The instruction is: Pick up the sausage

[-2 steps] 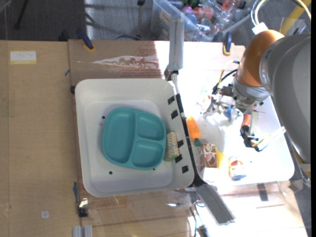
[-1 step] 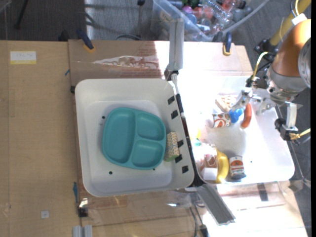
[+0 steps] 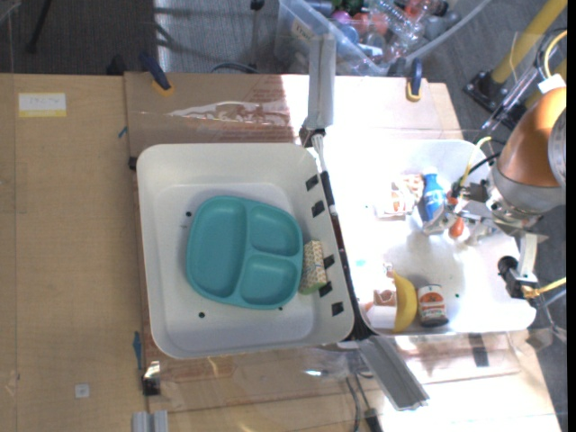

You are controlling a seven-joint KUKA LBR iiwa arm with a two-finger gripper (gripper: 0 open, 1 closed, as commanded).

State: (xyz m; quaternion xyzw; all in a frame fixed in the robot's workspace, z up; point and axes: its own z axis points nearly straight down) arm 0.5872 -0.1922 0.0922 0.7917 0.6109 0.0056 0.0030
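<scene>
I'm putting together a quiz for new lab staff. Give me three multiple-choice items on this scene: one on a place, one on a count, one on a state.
1. Where does the banana lie?
A) the bin on the view's left
B) the bin on the view's right
C) the bare bench

2. How many compartments has the teal plate?
A) two
B) three
C) five

3. The corn cob is:
A) lying beside the plate
B) lying on the plate
C) standing on the banana

Key:
1 B, it lies near that bin's front wall, next to a can.
2 B, one long compartment and two smaller ones show.
3 A, it lies on the bin floor at the plate's right edge.
</scene>
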